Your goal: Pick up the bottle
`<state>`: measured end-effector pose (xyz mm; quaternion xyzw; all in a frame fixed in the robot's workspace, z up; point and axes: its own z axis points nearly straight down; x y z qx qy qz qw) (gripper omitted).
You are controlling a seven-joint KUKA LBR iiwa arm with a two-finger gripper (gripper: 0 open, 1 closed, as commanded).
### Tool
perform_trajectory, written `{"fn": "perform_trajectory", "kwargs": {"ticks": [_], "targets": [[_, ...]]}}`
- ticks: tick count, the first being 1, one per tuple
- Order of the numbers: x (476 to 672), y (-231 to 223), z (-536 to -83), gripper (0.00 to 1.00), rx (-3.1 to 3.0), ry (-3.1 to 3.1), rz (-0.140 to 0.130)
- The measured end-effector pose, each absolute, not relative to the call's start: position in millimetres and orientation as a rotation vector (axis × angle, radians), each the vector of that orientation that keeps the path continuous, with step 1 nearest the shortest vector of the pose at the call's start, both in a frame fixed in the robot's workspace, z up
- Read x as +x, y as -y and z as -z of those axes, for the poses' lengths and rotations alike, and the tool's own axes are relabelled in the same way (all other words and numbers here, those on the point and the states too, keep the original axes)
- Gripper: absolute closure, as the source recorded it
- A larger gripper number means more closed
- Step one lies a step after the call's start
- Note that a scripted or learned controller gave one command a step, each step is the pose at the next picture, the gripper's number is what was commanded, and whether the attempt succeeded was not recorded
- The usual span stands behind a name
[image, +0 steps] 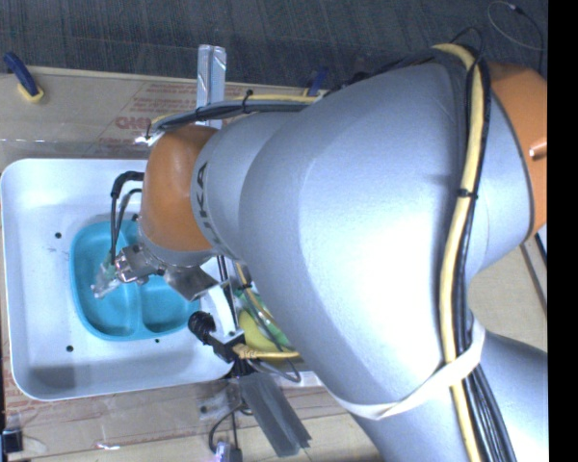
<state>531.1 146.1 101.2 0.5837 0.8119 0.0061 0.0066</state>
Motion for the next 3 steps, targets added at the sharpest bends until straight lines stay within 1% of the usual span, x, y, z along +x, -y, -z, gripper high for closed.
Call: {"fn": "perform_trajectory", "kwargs": {"ticks": [1, 2, 3], "targets": [[534.1, -147, -114, 1.0, 1.818, -2.538, -0.028], [532.4, -146, -112, 0.0, 1.819, -2.54, -0.02], [567.4, -133, -91, 0.0, 1.921, -2.489, 0.005]]}}
